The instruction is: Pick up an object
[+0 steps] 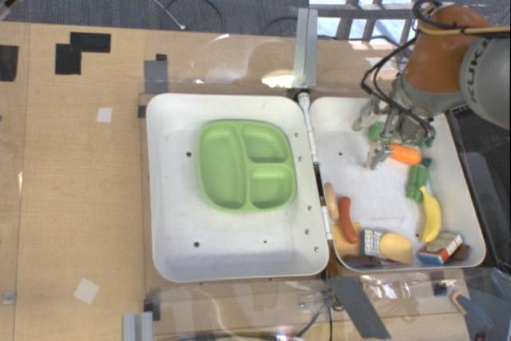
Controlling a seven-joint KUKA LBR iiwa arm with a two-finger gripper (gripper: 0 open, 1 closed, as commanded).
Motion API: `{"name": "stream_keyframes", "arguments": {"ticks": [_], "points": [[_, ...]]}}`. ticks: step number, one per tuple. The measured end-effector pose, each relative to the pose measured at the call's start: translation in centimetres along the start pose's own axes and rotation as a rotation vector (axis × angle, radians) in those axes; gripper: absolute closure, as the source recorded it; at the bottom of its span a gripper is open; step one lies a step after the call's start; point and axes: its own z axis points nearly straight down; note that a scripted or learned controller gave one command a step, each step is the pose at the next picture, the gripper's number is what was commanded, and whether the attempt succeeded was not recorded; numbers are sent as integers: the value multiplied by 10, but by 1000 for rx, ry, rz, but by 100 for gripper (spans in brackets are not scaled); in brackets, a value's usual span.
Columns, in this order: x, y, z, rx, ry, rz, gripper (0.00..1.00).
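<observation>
The pick looks to be at its start: nothing is lifted, and everything lies in the two bins on the desk. The arm (447, 52) leans in from the upper right of the frame, with the gripper (389, 141) low over the right bin (343, 124), right beside an orange carrot (406, 155). Whether it touches the carrot, or is open or closed, I cannot tell from here. Along the bin's right side lie a green vegetable (416, 178) and a banana (431, 216); a sausage (346, 211) and small boxes crowd its lower edge. The left bin (172, 243) holds a green divided plate (244, 165).
</observation>
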Motion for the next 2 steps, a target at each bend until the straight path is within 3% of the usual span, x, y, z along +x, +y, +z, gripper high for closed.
{"name": "stream_keyframes", "arguments": {"ticks": [1,2], "points": [[-3,1,-14,2,-11,-4,100],[-5,-23,-41,1,1,-278,100]]}}
